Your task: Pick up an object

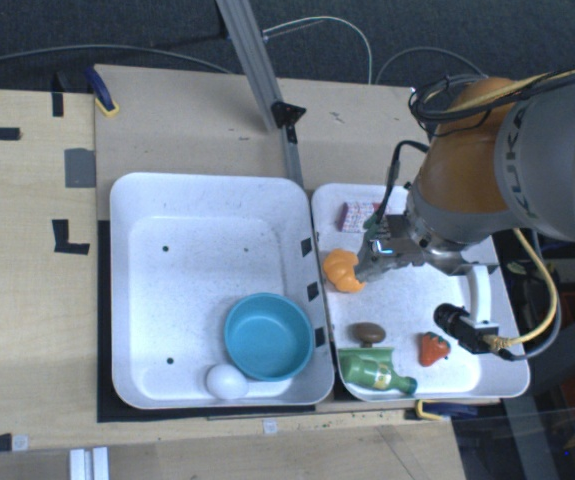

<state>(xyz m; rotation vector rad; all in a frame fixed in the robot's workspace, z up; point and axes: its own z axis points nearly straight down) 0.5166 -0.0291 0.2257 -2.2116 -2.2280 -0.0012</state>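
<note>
My gripper [370,262] hangs low over the left part of the right bin [407,303]. An orange fruit-like toy [342,271] lies right beside its tip, on the left, against the bin's left wall; whether they touch is unclear. Along the near side of the same bin lie a brown oval piece [369,333], a green bottle [375,372] on its side and a red strawberry [433,348]. A pink and white packet [357,215] lies at the far left corner, just behind the gripper.
The left bin [167,203] holds a blue bowl [267,336] and a white ball [225,379] at its near right. The arm's grey and orange body [477,168] covers the right bin's far right. A grey pole [257,58] slants down to the bins' far edge.
</note>
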